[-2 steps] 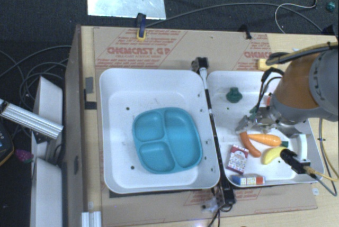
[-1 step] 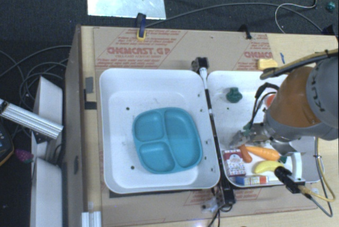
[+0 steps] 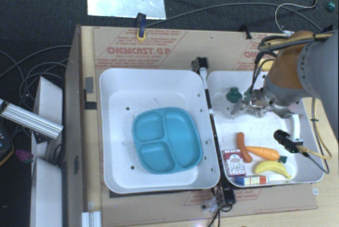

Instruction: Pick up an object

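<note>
2 bins sit side by side; the gripper (image 3: 241,108) hovers in the right bin (image 3: 307,175), just beside a small green object (image 3: 233,96). I can't tell how its jaws stand. It should centre over that piece before descending.

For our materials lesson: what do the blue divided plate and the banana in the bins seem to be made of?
Blue divided plate: probably moulded plastic, with a smooth, even colour, soft sheen and rounded compartment ridges.
Banana: likely a plastic toy, uniformly bright yellow and glossy, though the view leaves this uncertain.
</note>
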You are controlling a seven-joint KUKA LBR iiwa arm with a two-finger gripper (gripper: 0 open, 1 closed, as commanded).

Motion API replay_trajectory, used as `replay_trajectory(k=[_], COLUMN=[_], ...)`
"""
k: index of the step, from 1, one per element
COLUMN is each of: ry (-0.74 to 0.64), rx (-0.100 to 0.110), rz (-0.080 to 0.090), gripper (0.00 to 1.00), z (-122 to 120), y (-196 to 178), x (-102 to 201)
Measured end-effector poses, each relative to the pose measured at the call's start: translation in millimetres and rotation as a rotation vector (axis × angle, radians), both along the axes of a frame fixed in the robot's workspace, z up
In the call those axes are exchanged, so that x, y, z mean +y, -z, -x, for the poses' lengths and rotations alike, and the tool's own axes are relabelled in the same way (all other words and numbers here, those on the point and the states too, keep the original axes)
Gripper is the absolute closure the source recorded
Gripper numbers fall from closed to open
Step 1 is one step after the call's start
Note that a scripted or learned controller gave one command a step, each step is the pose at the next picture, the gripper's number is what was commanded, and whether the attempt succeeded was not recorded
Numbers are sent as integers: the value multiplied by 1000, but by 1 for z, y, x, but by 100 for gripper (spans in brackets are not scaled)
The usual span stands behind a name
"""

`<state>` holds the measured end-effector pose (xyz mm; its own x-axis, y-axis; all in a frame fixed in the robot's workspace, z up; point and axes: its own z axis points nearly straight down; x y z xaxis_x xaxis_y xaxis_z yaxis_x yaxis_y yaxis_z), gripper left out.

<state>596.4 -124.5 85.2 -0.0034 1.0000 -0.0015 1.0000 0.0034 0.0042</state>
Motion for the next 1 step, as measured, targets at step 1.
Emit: replay_trajectory(k=[1], ry=[1], rx=[5], rz=[-2], gripper=[0], z=[54], y=[1], x=[28])
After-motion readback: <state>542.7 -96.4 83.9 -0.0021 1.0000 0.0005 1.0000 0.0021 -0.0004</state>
